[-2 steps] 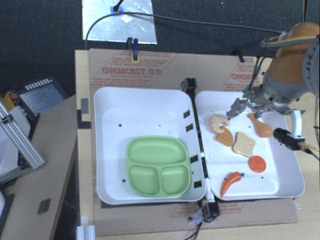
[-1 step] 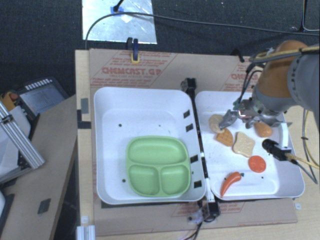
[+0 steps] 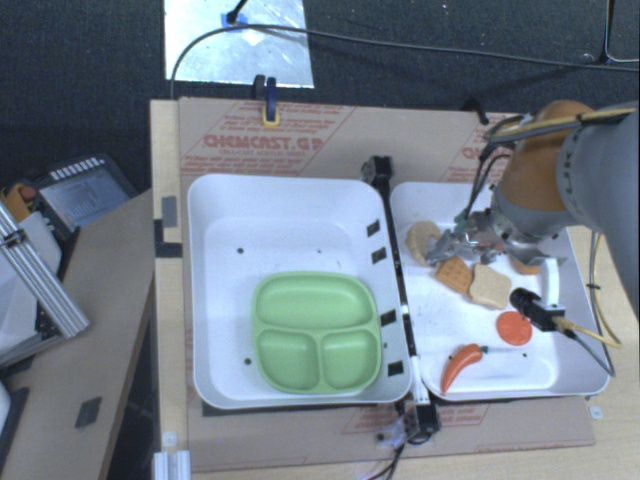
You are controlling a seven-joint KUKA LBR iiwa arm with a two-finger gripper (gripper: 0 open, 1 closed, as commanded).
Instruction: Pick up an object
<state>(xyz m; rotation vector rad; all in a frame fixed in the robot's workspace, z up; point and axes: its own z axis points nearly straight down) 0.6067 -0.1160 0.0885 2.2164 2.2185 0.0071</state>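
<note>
Arm (image 3: 590, 168) reaches in from the right, gripper (image 3: 458, 246) low over the upper left part of right bin (image 3: 565, 363). Can't tell whether gripper is spread or closed, the wrist blocks it; nothing visibly held. Beige round piece (image 3: 421, 237) just left of gripper, touching or nearly so, can't tell which. Orange waffle piece (image 3: 453, 274) just below gripper, toast slice (image 3: 490, 287) beside it on the right, the two touching. Red disc (image 3: 514, 329) further toward the near wall, apart from gripper. Red-orange pepper (image 3: 458, 366) near the bin's front edge, well apart from gripper. Left bin (image 3: 280, 218) holds green divided tray (image 3: 315, 330) in its near half, far from gripper
</note>
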